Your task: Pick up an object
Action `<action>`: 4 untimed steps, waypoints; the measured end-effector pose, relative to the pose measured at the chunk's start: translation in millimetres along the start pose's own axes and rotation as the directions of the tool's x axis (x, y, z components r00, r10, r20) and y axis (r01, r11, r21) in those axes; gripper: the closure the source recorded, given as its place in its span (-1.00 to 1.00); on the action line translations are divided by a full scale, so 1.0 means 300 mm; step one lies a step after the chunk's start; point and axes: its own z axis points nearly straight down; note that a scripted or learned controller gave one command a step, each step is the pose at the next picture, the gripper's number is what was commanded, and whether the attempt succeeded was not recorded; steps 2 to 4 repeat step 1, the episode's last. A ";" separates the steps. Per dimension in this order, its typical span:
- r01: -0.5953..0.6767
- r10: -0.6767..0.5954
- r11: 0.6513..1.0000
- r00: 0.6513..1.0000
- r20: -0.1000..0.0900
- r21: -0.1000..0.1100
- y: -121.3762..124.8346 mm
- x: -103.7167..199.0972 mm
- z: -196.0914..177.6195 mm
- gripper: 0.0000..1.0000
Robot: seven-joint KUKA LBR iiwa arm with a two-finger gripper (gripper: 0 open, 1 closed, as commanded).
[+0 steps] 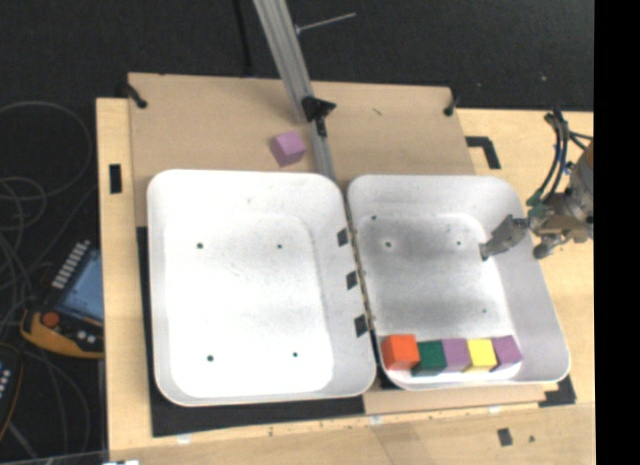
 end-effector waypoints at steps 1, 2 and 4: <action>-0.001 0.001 1.000 1.000 0.000 0.000 0.000 0.000 0.000 -1.00; -0.001 0.001 1.000 1.000 0.000 0.000 0.000 0.000 0.000 -1.00; -0.001 0.001 1.000 1.000 0.000 0.000 0.000 0.000 0.000 -1.00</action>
